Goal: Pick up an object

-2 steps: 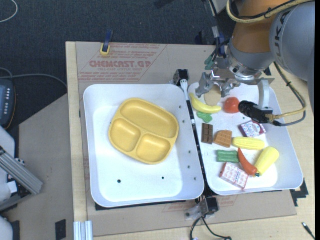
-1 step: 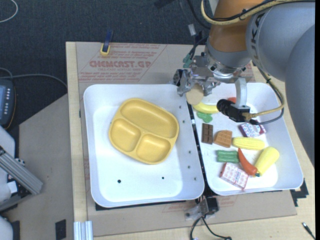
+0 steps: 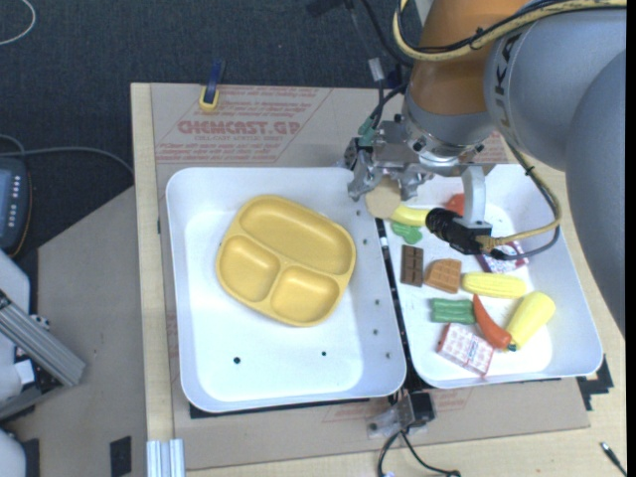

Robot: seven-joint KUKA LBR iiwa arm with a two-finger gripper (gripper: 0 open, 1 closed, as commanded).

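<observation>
**Gripper low over crowded right bin**

Left of the gripper [image 3: 383,182], a yellow 3-compartment plastic plate [image 3: 286,258] sits alone. Toy food, including a yellow corn cob [image 3: 495,285], crowds the right white bin [image 3: 576,341]. Finger state: cannot tell. Risk: a packed pile deflects the grasp. Cardboard reads "CHEMCAST".

Toys [image 3: 467,301] crowd right bin [image 3: 576,351] (left roomier).

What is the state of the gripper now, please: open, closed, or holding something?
Gripper: cannot be told; it sits over the far edge of the right bin.
</observation>
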